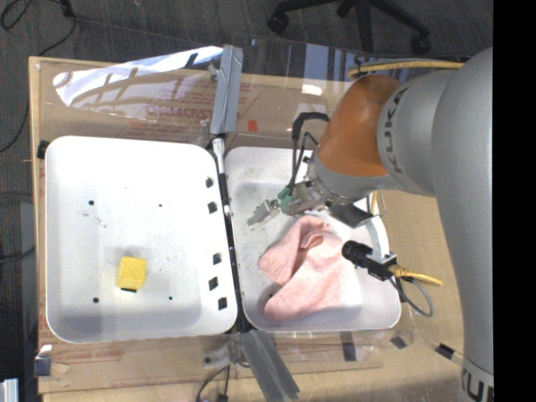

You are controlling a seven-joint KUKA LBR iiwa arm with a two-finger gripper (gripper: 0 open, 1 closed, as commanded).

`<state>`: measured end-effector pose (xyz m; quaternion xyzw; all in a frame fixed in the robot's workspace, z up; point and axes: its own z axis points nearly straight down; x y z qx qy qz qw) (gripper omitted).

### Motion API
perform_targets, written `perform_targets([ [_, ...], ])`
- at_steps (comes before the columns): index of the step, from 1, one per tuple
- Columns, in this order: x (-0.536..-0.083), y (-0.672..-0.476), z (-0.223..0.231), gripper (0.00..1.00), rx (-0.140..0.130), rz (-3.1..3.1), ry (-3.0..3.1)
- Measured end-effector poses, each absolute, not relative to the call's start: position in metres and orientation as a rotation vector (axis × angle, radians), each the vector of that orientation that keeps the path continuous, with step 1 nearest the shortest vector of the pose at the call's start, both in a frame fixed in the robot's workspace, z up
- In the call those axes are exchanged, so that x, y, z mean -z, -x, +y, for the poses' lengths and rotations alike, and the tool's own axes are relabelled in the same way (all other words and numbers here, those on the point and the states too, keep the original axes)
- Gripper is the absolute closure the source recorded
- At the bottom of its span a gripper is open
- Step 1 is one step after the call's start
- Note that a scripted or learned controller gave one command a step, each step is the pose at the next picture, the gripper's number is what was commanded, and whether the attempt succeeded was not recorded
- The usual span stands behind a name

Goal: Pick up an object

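Down at the near edge, the 2 bins sit side by side, a divider [224, 224] running between them. In the left bin [75, 174], near its front, lies a small yellow block [131, 273], alone on the white floor and well apart from everything else. Over in the right bin [251, 170], a pink cloth [306, 266] is heaped toward the front right, folded over itself, reaching from the near wall up to mid-bin. A black plug [358, 255] with a yellow cable [419, 280] hangs just over the cloth's right side.

Further back, the arm [419, 132] comes in from the right, its orange band [360, 128] above the wrist, and the gripper [268, 209] is low in the right bin, just beyond the cloth's far edge. Its fingers point left toward the divider; the tips look close together with nothing between them, though the angle is poor, so whether they are released or clenched I cannot tell. There is a bit of green on the gripper body beside the cloth.

Beyond the bins, clear sheeting [126, 86] covers the bench [38, 99], and farther still an office chair's base [360, 7] stands on the dark floor.
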<state>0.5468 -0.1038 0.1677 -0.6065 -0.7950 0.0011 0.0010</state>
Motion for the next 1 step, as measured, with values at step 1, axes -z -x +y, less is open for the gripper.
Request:
perform_targets([
  [1,-0.0909,-0.5828,-0.1355,0.0,-0.004,-2.494,1.907],
])
